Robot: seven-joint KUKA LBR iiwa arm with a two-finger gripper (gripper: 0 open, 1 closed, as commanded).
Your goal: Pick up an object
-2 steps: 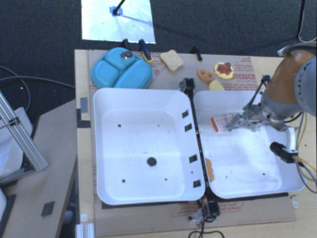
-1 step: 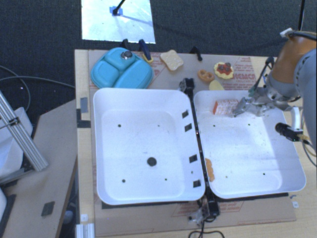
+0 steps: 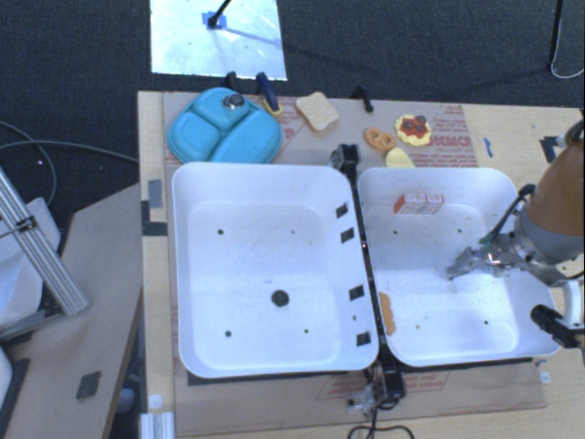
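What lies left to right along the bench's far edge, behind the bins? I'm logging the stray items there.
Blue divided plate → toast slice → pretzel-shaped piece → small round pizza-like toy.

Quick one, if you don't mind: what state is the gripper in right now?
Gripper: low over the right bin, nothing visibly held; open or closed cannot be told.

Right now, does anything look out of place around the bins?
Yes. Several items lie on the bench behind the bins: a blue divided plate, toast slice, pretzel and small pizza. An orange piece leans against the right bin's left wall.
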